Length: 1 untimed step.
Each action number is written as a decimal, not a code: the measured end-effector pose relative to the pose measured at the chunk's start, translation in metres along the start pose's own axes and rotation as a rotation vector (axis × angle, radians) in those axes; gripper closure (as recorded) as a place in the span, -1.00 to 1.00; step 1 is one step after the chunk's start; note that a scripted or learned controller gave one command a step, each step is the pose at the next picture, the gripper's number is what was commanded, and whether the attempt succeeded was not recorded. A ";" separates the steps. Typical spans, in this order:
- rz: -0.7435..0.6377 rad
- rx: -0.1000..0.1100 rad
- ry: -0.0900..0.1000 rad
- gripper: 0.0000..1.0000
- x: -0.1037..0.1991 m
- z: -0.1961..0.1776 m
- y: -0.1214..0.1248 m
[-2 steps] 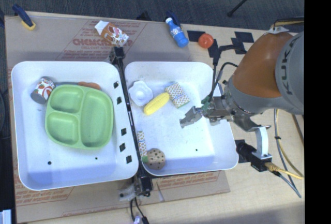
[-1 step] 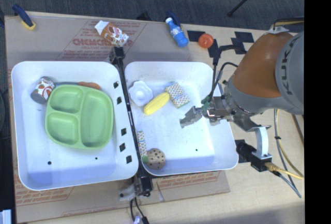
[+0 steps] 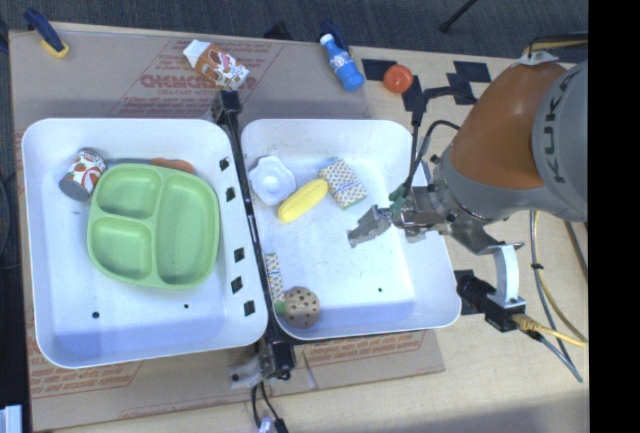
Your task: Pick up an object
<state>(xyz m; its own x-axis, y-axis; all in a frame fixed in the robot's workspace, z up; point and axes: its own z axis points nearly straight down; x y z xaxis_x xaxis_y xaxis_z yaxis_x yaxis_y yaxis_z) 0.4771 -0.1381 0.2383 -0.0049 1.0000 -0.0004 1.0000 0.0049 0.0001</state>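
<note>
Seemingly early in the pick, the claw [image 3: 362, 229] is seen poised over the right bin [image 3: 430, 306] with nothing gripped, its spread not discernible, while the yellow banana [image 3: 302, 200], patterned block [image 3: 344, 183] and speckled ball [image 3: 298, 306] lie untouched.

Beyond my bins, on the cardboard [image 3: 150, 86], I see a blue bottle [image 3: 342, 63] at twelve o'clock, an orange ball [image 3: 398, 78] beside it, a wrapped snack [image 3: 216, 65] at eleven
</note>
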 end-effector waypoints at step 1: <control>0.000 0.000 0.000 -1.00 0.000 0.000 0.000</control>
<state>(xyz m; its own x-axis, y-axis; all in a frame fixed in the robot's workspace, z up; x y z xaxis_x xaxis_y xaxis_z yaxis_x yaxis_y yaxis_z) 0.4771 -0.1381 0.2383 -0.0049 1.0000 -0.0004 1.0000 0.0049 0.0001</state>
